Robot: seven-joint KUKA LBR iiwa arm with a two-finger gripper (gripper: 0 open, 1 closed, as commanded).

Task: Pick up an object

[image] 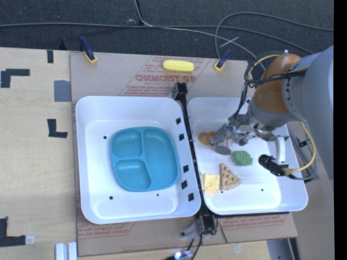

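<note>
Bench: a pale wooden bench (32, 161) with a brown cardboard sheet (141, 77) laid on it, under both bins.
Arm: the grey robot arm with its orange band (279, 88) comes in over the right-hand shallow white bin (290, 199).
Left bin: the left-hand shallow white bin (92, 199) sits directly beside the right bin, the two touching along a black divider.
Plate: a blue plastic plate with three compartments (145, 158) lies in the middle of the left bin.
Gripper: the two-finger gripper (230, 137) hangs low inside the right bin, near its centre; whether its jaws are apart or together, I cannot tell from here.
Yellow piece: a yellow oblong toy (178, 65) rests on the cardboard, behind the right bin's far left corner.
Pizza slice: a toy pizza wedge (229, 177) lies in the right bin's near part, touching a yellow cheese-like block (211, 183).
Green piece: a small green knobbly toy (242, 157) lies just below the gripper.
Brown piece: a small round tan toy (205, 138) sits just beside the gripper, toward the divider.
</note>
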